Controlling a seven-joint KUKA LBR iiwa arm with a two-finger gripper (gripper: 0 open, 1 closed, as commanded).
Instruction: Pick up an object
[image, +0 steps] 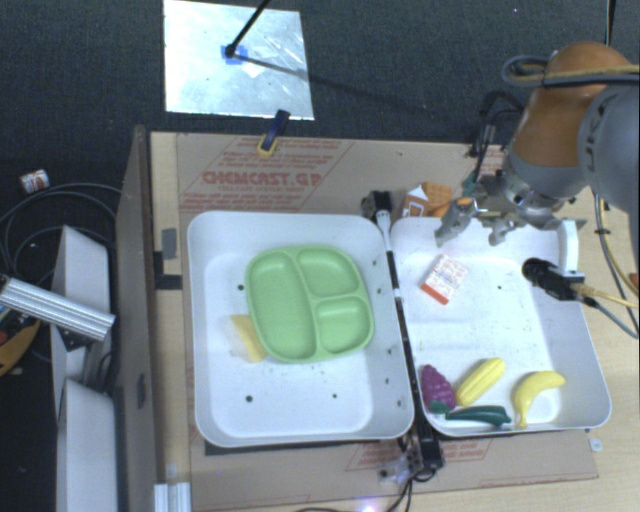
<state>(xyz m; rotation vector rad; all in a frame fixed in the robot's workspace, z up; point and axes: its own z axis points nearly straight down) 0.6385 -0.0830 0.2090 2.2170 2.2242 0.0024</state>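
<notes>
Open and gripping nothing, the claw (474, 228) hangs over the far edge of the right bin (570, 330), its two fingers (446, 226) spread apart. Within that bin, a small white and orange packet (443, 278) lies just nearer than the claw, apart from it. Along the bin's near wall sit purple grapes (436, 386), a corn cob (479, 379), a banana (535, 391) and a green pepper (478, 413). Left of the bin, a green divided plate (308, 303) rests in the left bin (290, 410).

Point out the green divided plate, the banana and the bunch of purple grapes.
green divided plate (308, 303): camera view, centre divider.
banana (534, 391): camera view, middle of its curve.
purple grapes (436, 386): camera view, middle of the bunch.
</notes>
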